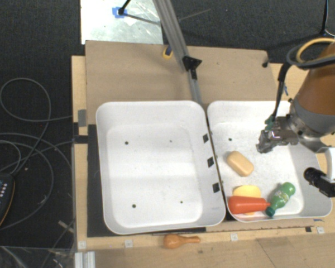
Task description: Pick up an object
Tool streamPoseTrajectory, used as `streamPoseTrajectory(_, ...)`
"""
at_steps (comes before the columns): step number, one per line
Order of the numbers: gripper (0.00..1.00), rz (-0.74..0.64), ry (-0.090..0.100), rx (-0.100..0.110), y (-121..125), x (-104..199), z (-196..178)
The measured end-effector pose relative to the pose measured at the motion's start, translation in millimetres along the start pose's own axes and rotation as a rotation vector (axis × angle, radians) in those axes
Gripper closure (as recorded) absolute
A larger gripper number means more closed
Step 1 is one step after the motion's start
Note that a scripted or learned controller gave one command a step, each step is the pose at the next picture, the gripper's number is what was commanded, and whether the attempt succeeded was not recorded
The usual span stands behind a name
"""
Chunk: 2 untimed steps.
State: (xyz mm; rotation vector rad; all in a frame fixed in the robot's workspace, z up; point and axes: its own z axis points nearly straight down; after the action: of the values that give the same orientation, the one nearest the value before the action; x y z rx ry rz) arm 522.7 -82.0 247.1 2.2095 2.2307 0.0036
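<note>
Hand hovering over the right white plastic bin (251, 113)

The grey hand (265, 144), grip state I cannot tell, is hanging just right of the tan oval bread-like piece (240, 163), lying upper-left to lower-right; an orange carrot (248, 204), yellow lump (247, 191) and green bottle (281, 197) are crowding the lower corner.

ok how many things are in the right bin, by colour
tan: 1, the block
yellow: 1, the piece
orange-red: 1, the carrot
green: 1, the bottle
total: 4
</note>
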Motion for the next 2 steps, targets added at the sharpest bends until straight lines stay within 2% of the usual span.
streamPoseTrajectory(1, 1.00, -0.002, 0.002, -0.001, 22.9, 52.6, -7.7)
streamPoseTrajectory(2, 1.00, -0.001, 0.001, 0.001, 39.5, 105.6, 3.2)
